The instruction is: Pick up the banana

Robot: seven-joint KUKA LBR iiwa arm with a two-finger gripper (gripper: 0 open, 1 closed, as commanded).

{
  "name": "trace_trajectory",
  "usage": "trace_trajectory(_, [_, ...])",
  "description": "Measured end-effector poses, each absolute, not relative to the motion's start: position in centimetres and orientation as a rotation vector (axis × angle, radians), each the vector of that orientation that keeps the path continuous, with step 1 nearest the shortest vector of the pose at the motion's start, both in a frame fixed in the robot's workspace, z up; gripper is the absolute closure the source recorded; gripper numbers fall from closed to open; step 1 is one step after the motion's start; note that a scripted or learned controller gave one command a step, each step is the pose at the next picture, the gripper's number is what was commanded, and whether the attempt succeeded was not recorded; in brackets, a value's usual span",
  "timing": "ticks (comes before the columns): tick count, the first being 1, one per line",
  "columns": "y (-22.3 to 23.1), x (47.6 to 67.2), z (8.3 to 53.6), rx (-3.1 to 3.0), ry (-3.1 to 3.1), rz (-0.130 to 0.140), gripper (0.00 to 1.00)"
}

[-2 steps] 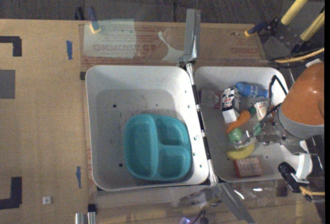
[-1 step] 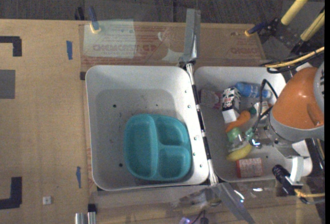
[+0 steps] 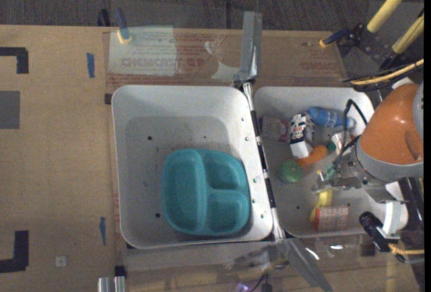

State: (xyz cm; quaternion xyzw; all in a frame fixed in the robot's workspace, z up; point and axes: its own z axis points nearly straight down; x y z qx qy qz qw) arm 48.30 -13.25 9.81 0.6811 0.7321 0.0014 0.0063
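While the arm (image 3: pixel 394 132) reaches in from 3 o'clock, its orange band sits over the right edge of the right bin (image 3: pixel 269 99), and the end effector (image 3: pixel 335 179) hangs low inside that bin, near its middle. Whether it is spread or pressed together cannot be told; the metal parts blur together. Banana (image 3: pixel 324 198): a small yellow piece just at 7 o'clock of the end effector, close beneath it, not seen between any gripping parts. Directly at 6 o'clock of the banana lies a reddish packet (image 3: pixel 331 218), touching or nearly so. Green ball (image 3: pixel 291 171) sits at 9 o'clock of the end effector, apart from it. An orange item (image 3: pixel 314 156) lies at 11 o'clock, with a black-and-white carton (image 3: pixel 298 129) and a blue bottle (image 3: pixel 328 117) further toward 12 o'clock. Left bin (image 3: pixel 135 109) holds a teal divided plate (image 3: pixel 204 193) toward its 5 o'clock corner. Both bins rest on the tan surface (image 3: pixel 47 149).
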Motion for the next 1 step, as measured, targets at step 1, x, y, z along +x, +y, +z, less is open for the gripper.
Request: trace_trajectory(1, [-10.25, 48.05, 20.93, 2.134, 2.307, -0.002, 1.00])
